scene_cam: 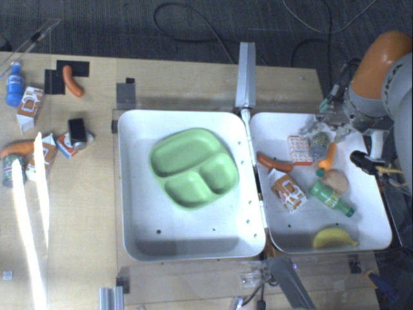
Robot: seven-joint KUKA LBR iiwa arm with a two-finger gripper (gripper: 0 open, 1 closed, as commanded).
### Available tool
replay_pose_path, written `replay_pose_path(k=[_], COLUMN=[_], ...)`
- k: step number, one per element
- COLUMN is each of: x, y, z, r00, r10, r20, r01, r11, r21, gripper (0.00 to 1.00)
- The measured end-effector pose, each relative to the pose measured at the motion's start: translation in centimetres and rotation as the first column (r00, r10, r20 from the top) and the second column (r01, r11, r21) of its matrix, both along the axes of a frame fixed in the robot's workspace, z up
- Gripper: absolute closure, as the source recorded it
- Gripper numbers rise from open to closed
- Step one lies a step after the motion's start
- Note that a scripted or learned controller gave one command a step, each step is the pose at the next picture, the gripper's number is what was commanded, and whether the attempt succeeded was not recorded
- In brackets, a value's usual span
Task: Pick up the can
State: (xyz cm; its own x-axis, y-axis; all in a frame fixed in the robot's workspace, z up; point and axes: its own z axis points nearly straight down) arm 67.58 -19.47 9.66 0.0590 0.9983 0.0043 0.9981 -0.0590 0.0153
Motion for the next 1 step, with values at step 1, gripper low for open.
replay_pose_path(k=[1], x=[-0.46], y=[1.82], z=[1.52], r00=[1.0], r10=[-0.025], r20=[-0.008], r01=[0.025], r11=[1.0], r21=[-0.004], gripper=[0.0])
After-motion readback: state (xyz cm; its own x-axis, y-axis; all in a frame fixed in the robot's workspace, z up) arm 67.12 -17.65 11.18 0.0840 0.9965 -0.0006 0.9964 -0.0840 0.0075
